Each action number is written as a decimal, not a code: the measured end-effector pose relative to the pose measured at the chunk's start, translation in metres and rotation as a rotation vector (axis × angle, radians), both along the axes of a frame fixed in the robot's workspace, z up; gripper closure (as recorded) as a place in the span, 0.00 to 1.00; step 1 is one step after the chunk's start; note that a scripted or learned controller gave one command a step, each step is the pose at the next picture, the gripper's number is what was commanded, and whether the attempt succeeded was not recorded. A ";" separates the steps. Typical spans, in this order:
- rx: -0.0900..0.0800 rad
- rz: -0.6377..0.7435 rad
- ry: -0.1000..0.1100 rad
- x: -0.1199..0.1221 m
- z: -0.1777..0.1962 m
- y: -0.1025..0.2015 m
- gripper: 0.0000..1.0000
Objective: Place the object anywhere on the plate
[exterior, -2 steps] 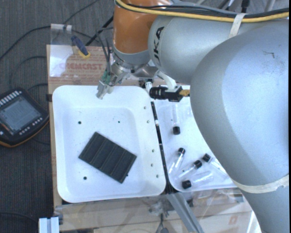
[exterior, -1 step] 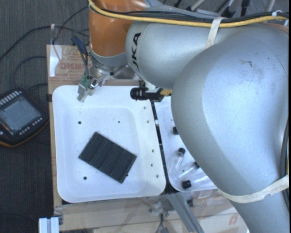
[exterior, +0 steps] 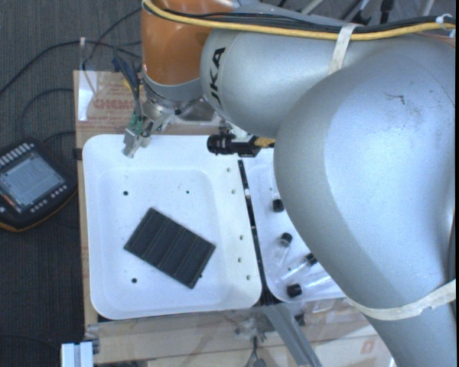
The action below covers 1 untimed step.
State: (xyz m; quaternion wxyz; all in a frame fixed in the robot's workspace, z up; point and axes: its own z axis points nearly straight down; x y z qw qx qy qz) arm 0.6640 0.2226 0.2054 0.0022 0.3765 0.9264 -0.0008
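A dark grey ribbed plate [exterior: 170, 248] lies flat and turned at an angle in the middle of the left bin [exterior: 105, 228]. Several small clear vials with black caps lie in the right bin [exterior: 265, 176], among them one [exterior: 284, 240] near the divider and one [exterior: 294, 290] near the front. My gripper [exterior: 130, 144] hangs over the far left corner of the left bin, well away from the plate and from the vials. Nothing shows between its tips. The big grey arm covers most of the right bin.
A black divider strip [exterior: 249, 205] runs between the two bins. A teach pendant [exterior: 23, 182] lies off the bench to the left. Cables and a cardboard piece [exterior: 107, 102] sit behind the left bin.
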 end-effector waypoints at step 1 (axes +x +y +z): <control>-0.001 0.000 -0.002 0.000 0.009 0.000 1.00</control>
